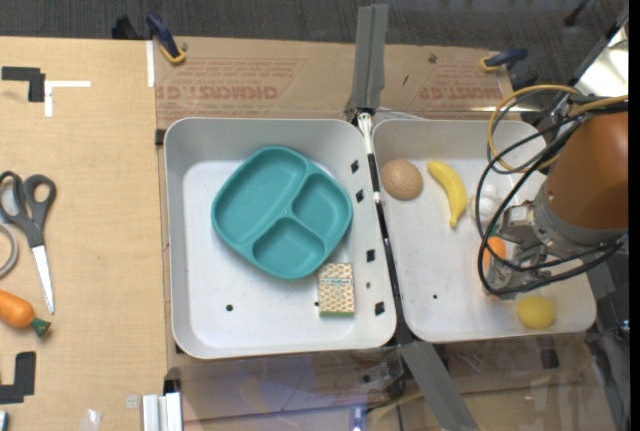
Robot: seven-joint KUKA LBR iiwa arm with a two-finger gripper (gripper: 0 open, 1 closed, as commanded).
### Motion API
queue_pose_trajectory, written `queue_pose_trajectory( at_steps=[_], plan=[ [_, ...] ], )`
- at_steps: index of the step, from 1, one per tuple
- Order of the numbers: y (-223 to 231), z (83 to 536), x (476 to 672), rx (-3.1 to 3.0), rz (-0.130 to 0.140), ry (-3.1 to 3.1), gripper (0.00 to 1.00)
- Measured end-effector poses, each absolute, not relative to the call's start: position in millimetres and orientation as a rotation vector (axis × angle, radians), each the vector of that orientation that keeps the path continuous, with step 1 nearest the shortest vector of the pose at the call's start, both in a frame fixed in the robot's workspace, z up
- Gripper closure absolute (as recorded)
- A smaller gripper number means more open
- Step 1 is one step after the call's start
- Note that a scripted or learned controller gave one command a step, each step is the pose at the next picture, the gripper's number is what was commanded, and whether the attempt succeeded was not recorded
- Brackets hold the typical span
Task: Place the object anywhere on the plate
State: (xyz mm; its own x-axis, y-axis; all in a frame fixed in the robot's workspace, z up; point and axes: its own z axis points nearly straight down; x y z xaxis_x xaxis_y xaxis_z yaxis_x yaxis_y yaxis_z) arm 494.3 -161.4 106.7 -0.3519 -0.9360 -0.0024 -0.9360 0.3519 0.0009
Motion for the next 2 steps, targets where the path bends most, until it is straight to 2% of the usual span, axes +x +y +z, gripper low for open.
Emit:
queue_pose_trajectory(
  at_steps=[1,2],
  plan=[
    [-89,192,545.0,-1.815,0.002,2.559,1.0],
    [-53,192,625.9,-1.68,0.001,2.648,1.0]
  ],
)
